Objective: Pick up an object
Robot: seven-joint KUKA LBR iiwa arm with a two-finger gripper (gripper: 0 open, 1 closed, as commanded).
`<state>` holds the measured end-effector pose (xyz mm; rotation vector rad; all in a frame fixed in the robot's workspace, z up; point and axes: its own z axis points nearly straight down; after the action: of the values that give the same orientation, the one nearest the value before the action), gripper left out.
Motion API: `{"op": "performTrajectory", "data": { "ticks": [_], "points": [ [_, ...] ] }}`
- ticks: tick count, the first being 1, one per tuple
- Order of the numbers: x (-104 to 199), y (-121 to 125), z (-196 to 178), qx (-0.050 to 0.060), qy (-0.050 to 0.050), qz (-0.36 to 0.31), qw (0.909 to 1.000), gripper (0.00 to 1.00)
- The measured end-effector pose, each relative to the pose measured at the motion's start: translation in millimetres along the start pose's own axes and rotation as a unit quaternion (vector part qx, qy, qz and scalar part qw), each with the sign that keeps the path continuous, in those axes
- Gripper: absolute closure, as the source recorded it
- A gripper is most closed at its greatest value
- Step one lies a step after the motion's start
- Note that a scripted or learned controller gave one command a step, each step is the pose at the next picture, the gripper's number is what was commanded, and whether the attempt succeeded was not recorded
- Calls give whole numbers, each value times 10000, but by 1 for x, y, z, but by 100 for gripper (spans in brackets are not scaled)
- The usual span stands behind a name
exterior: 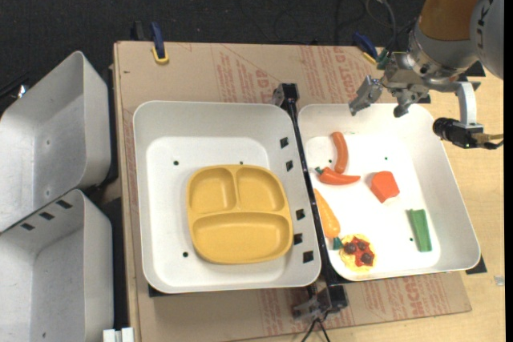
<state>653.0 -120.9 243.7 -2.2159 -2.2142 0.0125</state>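
My gripper (383, 101) hangs over the far edge of the right bin (449, 196), its two fingers spread apart with nothing between them. Below it in that bin lie a sausage (340, 150), a red-orange chilli pepper (338, 178), an orange block (385, 186), a carrot (327, 212), a green stick (418, 229) and a small pizza slice (357, 251). The sausage is the nearest item, a short way in front of the gripper and to its left.
The left bin (152, 196) holds a yellow divided tray (239, 214). A black divider with clips (298, 172) runs between the bins. Two white tubs (48, 172) stand off the bench at the left. Cables lie on the dark floor behind.
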Motion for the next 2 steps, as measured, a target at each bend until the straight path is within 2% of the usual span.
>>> {"op": "performTrajectory", "data": {
  "ticks": [1,2],
  "points": [
    [0,2,-7,-61,-6,-10,10000,0],
    [8,-1,40,-38,-2,-16,10000,0]
  ]
}}
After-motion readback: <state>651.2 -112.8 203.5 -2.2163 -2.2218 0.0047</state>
